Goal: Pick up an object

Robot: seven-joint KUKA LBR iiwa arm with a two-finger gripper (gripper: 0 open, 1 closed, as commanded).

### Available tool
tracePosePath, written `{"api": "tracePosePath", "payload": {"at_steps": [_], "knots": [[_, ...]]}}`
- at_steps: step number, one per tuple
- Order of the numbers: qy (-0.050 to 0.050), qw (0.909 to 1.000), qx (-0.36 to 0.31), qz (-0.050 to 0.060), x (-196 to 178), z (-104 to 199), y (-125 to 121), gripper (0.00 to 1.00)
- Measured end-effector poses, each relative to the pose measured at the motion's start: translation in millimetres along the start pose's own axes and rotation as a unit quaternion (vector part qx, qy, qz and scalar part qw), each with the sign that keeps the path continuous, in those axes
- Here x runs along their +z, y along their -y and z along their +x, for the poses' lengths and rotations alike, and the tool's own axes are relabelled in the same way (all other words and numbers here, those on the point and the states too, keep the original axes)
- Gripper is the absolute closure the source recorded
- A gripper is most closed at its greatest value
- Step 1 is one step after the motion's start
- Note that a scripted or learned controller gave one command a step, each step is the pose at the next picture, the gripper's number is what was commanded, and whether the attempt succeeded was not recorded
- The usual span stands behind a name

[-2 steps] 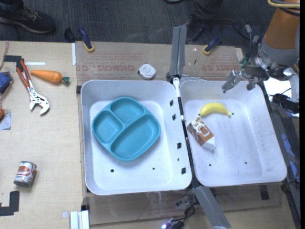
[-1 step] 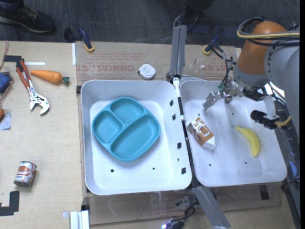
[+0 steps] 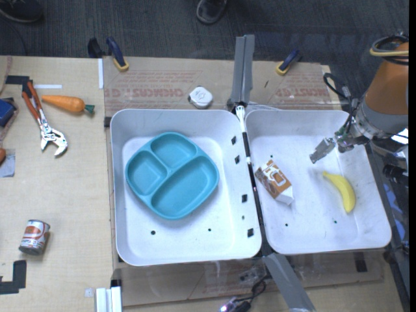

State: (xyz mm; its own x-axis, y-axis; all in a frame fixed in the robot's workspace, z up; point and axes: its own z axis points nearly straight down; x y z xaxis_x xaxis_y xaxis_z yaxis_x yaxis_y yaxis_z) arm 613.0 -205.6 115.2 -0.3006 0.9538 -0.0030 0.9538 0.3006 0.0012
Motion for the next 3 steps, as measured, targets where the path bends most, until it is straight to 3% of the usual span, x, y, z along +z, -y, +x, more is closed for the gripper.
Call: {"api": "tracePosePath", "payload": {"at_steps": [1, 2, 3], "knots": [[-0.004, 1.0000, -0.004, 0.000, 23, 2, 44, 0.00], [-0.001, 1.0000, -0.003, -0.001, 13, 0, 44, 1.00], [-0.001, 0.9911, 0.133, 0.001, -13, 54, -10, 1.00]]}}
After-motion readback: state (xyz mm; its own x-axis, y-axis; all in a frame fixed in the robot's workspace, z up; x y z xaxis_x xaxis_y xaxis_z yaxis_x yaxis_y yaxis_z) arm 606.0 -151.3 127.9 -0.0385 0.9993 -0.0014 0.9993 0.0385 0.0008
